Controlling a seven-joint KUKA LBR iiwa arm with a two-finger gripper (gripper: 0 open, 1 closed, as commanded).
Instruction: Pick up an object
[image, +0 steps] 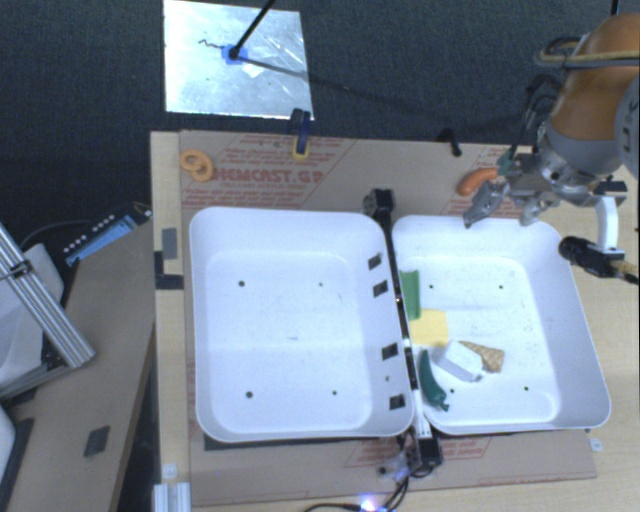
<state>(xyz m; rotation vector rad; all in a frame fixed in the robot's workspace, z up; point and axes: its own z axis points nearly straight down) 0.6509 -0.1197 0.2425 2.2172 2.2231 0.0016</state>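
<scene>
The right bin (570, 300) holds a few small objects near its left wall. A green strip (409, 293) lies along that wall, with a yellow square (431, 327) just below it. Further front are a white block (458, 362), a tan wedge (485, 354) touching it, and a dark green piece (432, 385). My gripper (502, 210) hangs over the back rim of the right bin, well above and behind these objects. Its fingers are spread open with nothing between them.
The left bin (210, 300) sits beside the right one, joined by a black hinge strip (395, 310). An orange object (476, 181) lies on the cardboard behind the right bin, close to my gripper. A foil sheet (236, 60) lies at the back left.
</scene>
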